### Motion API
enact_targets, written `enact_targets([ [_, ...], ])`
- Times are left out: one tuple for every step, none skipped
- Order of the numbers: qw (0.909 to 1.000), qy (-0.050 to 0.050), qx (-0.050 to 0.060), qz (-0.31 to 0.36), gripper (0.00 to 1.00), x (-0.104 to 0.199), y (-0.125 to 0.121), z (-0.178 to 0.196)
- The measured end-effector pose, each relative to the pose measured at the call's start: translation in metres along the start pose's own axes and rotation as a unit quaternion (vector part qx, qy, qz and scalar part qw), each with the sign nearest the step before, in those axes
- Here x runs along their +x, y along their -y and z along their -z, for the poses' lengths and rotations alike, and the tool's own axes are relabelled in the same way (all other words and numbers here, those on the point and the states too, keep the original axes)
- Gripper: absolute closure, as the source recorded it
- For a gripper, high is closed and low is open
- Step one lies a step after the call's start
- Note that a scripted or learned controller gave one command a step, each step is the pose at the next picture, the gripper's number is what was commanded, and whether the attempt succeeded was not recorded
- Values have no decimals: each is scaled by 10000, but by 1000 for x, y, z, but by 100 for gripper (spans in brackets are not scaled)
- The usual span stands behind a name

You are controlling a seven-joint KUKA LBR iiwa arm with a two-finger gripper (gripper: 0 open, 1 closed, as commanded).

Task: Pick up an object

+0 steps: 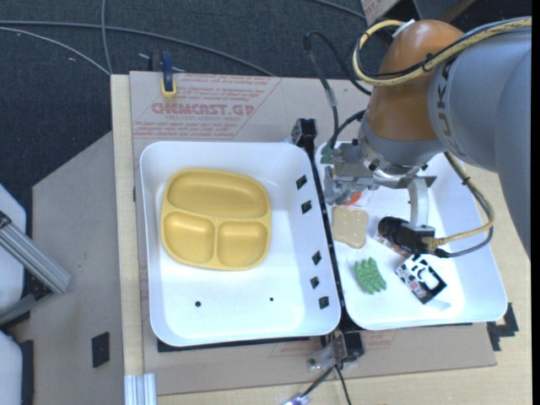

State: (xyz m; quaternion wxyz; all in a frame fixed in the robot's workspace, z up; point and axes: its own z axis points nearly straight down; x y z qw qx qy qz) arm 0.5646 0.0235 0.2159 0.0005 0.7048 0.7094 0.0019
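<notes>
In the right bin (472,251) lie a pale tan, bread-like piece (350,226), a small green bumpy object (369,274) and a black-and-white boxy item (421,278). My gripper (346,182) hangs low over the right bin's upper left corner, just above the tan piece. A bit of red-orange (355,197) peeks out beneath it; what it belongs to is unclear. The arm's grey body and orange band (413,66) cover the bin's upper part. The fingertips are hidden among the wrist hardware.
The left bin (169,310) holds a yellow three-compartment plate (218,218) in its upper half. A black-clipped divider wall (319,243) separates the two bins, close to my gripper's left side. Cables run across the dark floor behind.
</notes>
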Motion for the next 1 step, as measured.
enact_targets([
  [10000, 1, 2, -3, 100, 56, -31, 3],
])
